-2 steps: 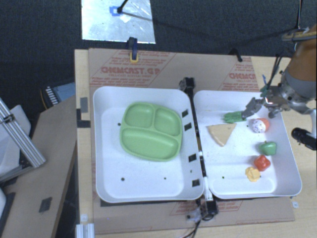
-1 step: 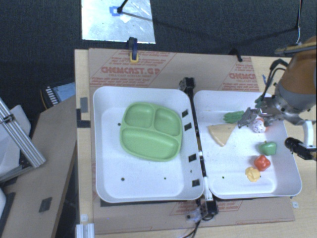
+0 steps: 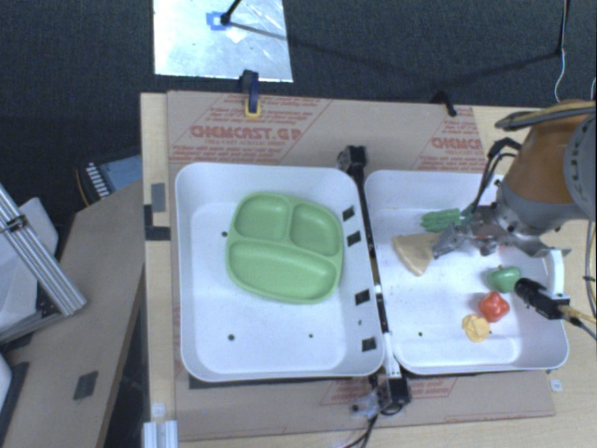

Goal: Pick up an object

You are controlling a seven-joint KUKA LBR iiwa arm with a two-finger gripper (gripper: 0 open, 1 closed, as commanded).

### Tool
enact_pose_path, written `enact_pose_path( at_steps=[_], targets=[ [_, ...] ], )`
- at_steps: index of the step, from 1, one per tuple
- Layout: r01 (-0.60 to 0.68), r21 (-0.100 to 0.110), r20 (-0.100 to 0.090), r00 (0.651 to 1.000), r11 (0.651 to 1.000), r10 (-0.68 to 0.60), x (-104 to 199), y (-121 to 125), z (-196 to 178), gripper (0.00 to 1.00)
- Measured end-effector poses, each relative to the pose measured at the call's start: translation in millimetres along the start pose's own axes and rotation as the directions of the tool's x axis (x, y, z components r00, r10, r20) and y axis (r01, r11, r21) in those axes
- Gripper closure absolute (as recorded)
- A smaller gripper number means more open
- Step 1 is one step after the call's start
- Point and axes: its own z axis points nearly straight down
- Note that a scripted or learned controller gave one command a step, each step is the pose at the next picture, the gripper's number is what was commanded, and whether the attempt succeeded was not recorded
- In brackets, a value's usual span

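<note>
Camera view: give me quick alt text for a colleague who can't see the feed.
The gripper hangs low in the right bin, beside a tan wedge and a green item. A green pepper, red piece and yellow piece lie nearer the front. The left bin holds a green divided plate.

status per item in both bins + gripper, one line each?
green divided plate: flat in the left bin, compartments bare.
tan wedge: lying in the right bin, by the gripper.
green long piece: lying at the gripper.
green pepper: loose on the floor.
red piece: loose, touching the yellow piece.
yellow piece: loose.
gripper: low in the right bin, grasp not clear.
</note>
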Motion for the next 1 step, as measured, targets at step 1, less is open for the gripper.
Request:
enact_pose_path(
  at_steps=[1],
  targets=[
    [0.0, -0.005, 0.002, 1.0, 1.0, 0.0, -0.5, 1.5, -13.7, 1.0]
  ],
)
